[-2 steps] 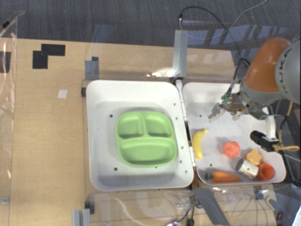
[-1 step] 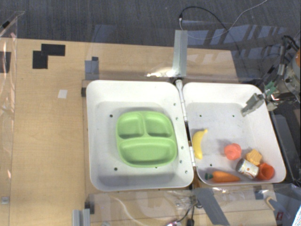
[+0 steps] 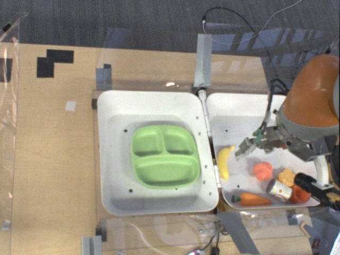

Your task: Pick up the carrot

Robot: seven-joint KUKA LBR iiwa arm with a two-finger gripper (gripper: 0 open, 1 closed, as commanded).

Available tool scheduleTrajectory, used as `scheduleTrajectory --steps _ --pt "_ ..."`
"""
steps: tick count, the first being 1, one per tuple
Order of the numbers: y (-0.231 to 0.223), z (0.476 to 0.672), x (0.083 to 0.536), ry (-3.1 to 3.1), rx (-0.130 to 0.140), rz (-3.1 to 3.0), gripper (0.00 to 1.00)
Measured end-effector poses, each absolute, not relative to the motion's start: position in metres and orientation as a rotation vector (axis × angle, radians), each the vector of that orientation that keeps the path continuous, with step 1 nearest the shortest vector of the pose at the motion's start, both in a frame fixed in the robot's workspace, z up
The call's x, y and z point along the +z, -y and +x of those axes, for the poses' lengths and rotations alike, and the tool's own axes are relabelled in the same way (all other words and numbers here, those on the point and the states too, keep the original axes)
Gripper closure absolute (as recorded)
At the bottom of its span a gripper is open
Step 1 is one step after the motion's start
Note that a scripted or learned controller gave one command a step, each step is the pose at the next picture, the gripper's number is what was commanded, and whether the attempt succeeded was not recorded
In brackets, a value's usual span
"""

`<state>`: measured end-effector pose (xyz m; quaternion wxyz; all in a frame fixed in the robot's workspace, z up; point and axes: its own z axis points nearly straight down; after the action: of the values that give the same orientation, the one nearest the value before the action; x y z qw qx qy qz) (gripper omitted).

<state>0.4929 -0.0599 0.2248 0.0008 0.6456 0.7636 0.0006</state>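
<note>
The carrot (image 3: 254,199), orange with a dark green stub at its left end, lies flat along the near wall of the right bin (image 3: 239,110). My gripper (image 3: 245,147) hangs over the middle of that bin, well behind the carrot and just right of a yellow banana (image 3: 225,161). Nothing shows in its grasp. The arm's orange band and grey wrist cover the bin's right part.
Near the carrot in the right bin are a red-orange round fruit (image 3: 262,170), a small can (image 3: 280,189) on its side, an orange cup (image 3: 300,195) and a yellow-orange block (image 3: 287,176). The left bin (image 3: 111,142) holds a green divided plate (image 3: 164,156).
</note>
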Motion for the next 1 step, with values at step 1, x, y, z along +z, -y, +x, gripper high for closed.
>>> scheduleTrajectory --steps 1 --pt "0.1067 0.4880 0.1257 -2.376 0.002 2.054 0.00"
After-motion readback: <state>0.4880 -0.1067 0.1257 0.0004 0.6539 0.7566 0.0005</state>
